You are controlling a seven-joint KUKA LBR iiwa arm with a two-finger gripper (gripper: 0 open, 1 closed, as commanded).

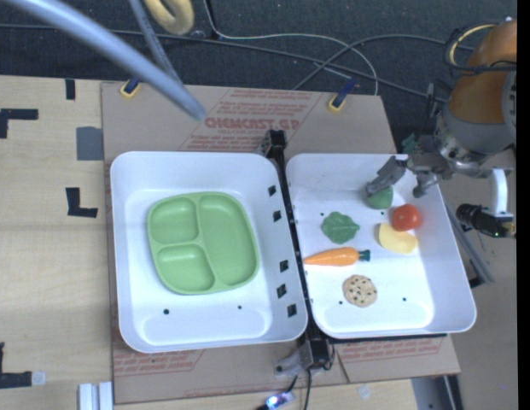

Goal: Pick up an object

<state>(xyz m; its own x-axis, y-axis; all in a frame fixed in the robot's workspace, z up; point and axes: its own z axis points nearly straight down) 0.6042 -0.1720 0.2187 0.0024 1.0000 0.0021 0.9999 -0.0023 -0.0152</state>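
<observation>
My hand [404, 176] hangs spread and holding nothing at the upper right of the right bin [435, 310], just over a small green toy [380, 198]. I should centre over it, drop straight, avoiding the tomato [405, 217] beside it.

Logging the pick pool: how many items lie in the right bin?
6: green piece under gripper, tomato, yellow piece, lettuce, carrot, cookie. The arm may hide others.
</observation>
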